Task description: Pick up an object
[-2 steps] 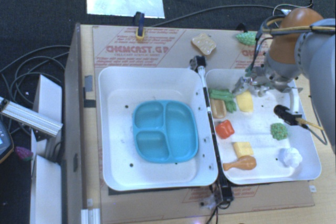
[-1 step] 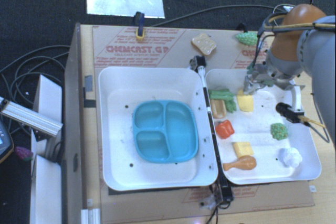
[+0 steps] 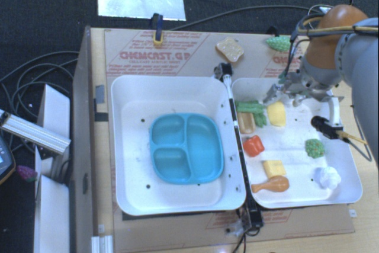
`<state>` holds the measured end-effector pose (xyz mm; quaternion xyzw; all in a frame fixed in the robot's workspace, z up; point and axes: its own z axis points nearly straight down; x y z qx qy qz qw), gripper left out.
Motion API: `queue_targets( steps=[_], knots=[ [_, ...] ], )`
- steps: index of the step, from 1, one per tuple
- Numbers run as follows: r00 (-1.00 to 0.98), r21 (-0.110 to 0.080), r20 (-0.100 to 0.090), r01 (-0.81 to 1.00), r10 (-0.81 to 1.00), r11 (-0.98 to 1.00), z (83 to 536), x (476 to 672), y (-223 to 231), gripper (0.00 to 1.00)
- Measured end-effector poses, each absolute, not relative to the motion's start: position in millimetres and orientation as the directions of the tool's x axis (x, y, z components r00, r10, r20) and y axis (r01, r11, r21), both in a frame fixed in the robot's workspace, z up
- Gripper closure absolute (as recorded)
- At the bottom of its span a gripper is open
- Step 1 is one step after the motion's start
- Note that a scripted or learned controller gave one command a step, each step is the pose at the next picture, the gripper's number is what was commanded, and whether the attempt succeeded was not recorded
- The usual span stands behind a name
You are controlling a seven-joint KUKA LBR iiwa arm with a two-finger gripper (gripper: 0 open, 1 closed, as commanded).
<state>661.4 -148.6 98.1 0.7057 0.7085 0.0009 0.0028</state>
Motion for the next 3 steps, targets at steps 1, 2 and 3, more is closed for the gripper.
queue_targets(
  steps=[1, 2, 3],
  knots=[
    [-0.005, 0.009, -0.003, 1.0, 1.0, 0.005, 109.4, 662.5, -148.7, 1.0],
    [-0.005, 0.008, -0.004, 1.0, 1.0, 0.005, 109.3, 662.4, -148.7, 0.0],
    [-0.001, 0.002, -0.002, 1.0, 1.0, 0.001, 84.7, 653.6, -169.5, 0.0]
  ],
)
